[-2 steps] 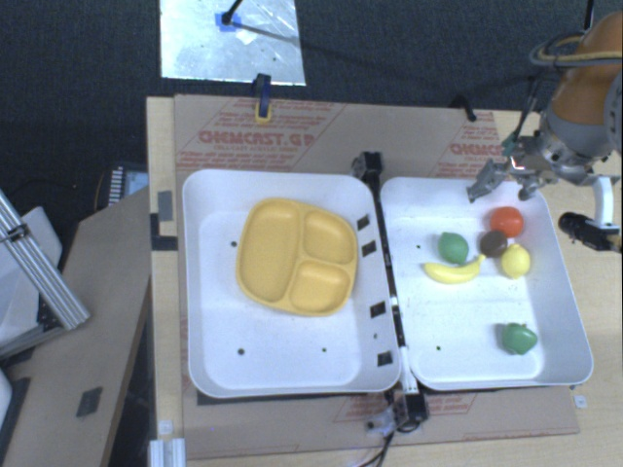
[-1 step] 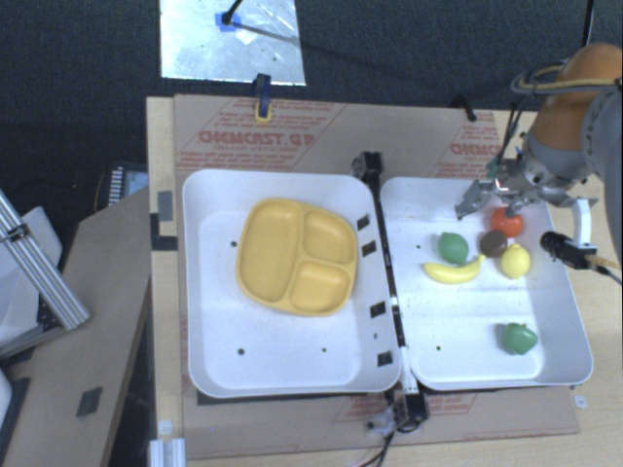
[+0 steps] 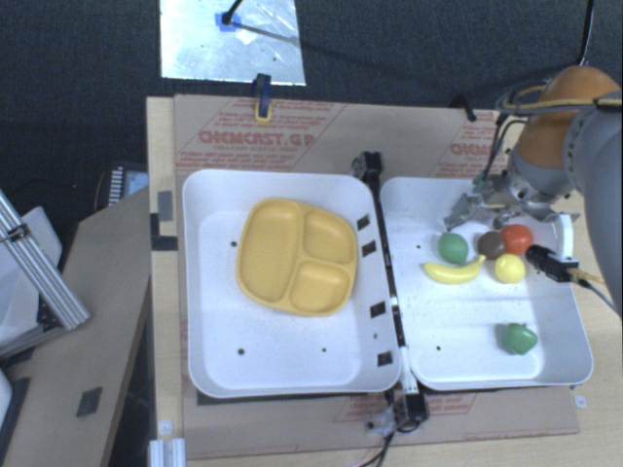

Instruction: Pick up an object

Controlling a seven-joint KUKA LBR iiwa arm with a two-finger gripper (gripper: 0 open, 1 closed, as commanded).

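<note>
Progress: nothing looks lifted yet; judging from how things lie, you are at the approach, with grasp and lift both left.
Pincer: the metal two-finger pincer (image 3: pixel 465 214) hangs low over the right bin's upper part, at about 1 o'clock from the round green fruit. Its prongs look spread, with nothing between them.
Arm: the grey arm with the orange band (image 3: pixel 574 125) reaches in from 3 o'clock.
Right bin: the shallow white right bin (image 3: pixel 487 368) holds every candidate for the pick.
Cluster: the round green fruit (image 3: pixel 453 248), a curved yellow banana (image 3: pixel 454 272), a dark brown round piece (image 3: pixel 492 244), a red-orange round fruit (image 3: pixel 517 236) and a small yellow lemon-like fruit (image 3: pixel 509 268) sit bunched together near the bin's middle.
Loose item: a green pepper-like piece (image 3: pixel 519 338) lies well apart, at 5 o'clock from the cluster.
Left bin: the shallow white left bin (image 3: pixel 224 358) carries a yellow plastic divided tray (image 3: pixel 297 256).
Desk: both bins rest on a cardboard-covered desk (image 3: pixel 292 129).
Your likeliest target: the round green fruit, nearest the pincer; the crowding could spoil the grasp.
</note>
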